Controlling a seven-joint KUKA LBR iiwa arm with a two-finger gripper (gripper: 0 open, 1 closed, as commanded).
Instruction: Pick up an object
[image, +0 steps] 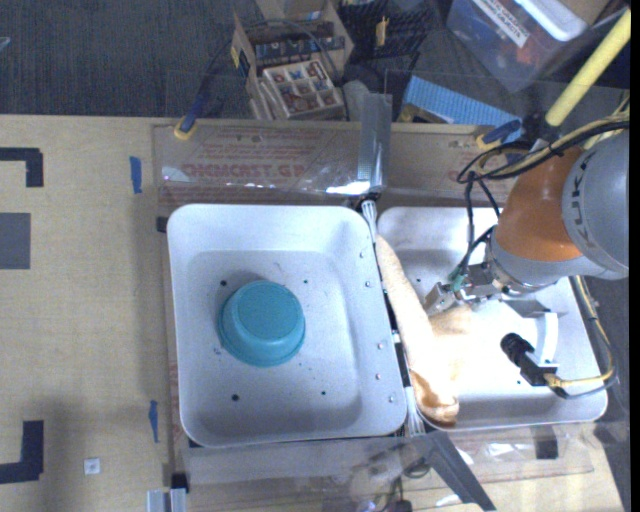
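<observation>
Grey and orange, the arm (560, 215) reaches into the right bin (590, 405) with its gripper (452, 292) just above a long tan, bread-like thing (425, 340) by the bin's left wall, while a blue bowl (262, 322) sits upside down in the left bin (190, 240).

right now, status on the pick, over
Gripper low in right bin, above tan cloth. Nothing seen held. Blue bowl alone in left bin, untouched. Cloth lies along the divider.
</observation>
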